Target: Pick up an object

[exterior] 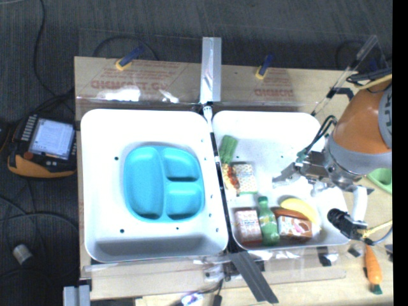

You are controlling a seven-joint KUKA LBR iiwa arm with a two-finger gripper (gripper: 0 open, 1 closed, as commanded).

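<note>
So the arm [363,129] comes in from the right, orange band sitting over the right bin [271,123]; the gripper [305,174] hangs above the bin's right half, and honestly I can't tell how far apart it is or whether it's got anything, too much dark metal bunched together there.

The stuff to pick from is all in that right bin; a green packet [227,146] lies near the top left by the divider; just below it a small snack packet [241,174] with a red and tan print; along the front wall a brown-red packet [246,225], a green bottle [266,222] lying next to it, and a red pouch [294,225] touching the bottle's other side; a yellow banana-looking thing [299,206] rests just above the pouch, close under the wrist.

Left bin [102,171] holds a blue divided tray [164,182] with three compartments.

Labels on the packets are too blurry to read; there's reddish printing on the cardboard [134,80] behind the bins, also unreadable.
</note>
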